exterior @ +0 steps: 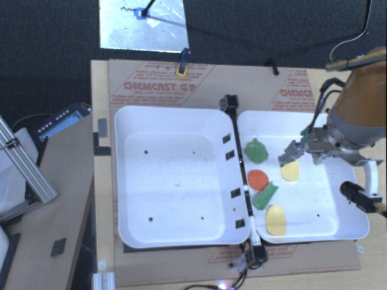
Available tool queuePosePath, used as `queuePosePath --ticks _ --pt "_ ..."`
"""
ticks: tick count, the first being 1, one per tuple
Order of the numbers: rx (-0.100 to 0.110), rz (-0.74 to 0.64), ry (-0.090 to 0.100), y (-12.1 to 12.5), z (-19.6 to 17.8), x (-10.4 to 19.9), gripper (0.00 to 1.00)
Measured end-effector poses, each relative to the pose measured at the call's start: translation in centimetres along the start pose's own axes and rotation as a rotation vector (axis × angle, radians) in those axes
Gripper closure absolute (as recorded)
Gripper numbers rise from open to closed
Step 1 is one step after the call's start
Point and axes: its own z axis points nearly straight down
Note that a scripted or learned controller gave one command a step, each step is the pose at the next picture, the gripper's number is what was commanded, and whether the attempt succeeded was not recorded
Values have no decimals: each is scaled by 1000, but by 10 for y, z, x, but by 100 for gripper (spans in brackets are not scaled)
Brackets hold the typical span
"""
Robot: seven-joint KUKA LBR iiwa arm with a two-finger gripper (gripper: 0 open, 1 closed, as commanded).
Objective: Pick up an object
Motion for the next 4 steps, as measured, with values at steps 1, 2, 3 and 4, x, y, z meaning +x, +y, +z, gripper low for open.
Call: queuePosePath --ticks 1,2,3,4 --pt "-3 -2 0 1 -11 0 100" --pt "-4 -2 -1 32 -26 -6 100" --pt "-8 -6 -1 126 -23 16 100" --pt "1 -4 0 115 -18 56 100"
